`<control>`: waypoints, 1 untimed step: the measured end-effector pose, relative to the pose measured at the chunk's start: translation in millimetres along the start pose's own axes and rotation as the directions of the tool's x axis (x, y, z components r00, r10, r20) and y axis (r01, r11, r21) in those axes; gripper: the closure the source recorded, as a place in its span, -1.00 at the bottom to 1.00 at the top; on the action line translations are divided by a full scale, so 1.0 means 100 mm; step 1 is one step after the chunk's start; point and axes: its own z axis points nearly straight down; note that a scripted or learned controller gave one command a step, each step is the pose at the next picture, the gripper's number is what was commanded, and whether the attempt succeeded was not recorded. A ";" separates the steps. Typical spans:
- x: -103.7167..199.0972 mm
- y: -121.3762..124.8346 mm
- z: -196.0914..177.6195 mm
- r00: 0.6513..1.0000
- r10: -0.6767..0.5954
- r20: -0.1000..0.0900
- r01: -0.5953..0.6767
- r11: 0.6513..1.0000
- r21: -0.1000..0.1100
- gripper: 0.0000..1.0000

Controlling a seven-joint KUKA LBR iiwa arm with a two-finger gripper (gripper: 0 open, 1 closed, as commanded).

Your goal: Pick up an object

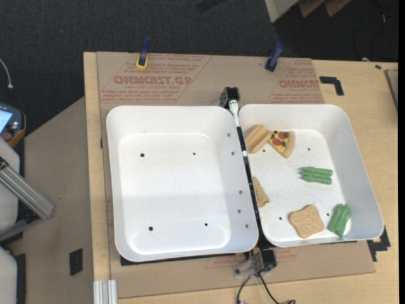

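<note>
- Two white bins side by side on bench (pixel 190 68); left bin (pixel 126 125), right bin (pixel 354 163).
- All objs in right bin.
- Far left corner: bread roll (pixel 256 138), touching pizza slice (pixel 282 142) just right of it.
- Mid-right: green bean pod (pixel 316 175), lying across.
- Near side: toast slice (pixel 306 221), w/ second green pod (pixel 340 220) just right, by near-right rim.
- Left wall: tan piece (pixel 260 193), partly hidden by rim, type unclear.
- End effector state: can't tell from this view.
- Clamps at far bench edge: yellow clamp (pixel 143 54), blue clamp (pixel 274 56).
</note>
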 end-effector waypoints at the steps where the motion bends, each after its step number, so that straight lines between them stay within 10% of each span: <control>1: 0.00 0.00 0.00 1.000 0.000 0.000 0.000 1.000 0.001 -1.00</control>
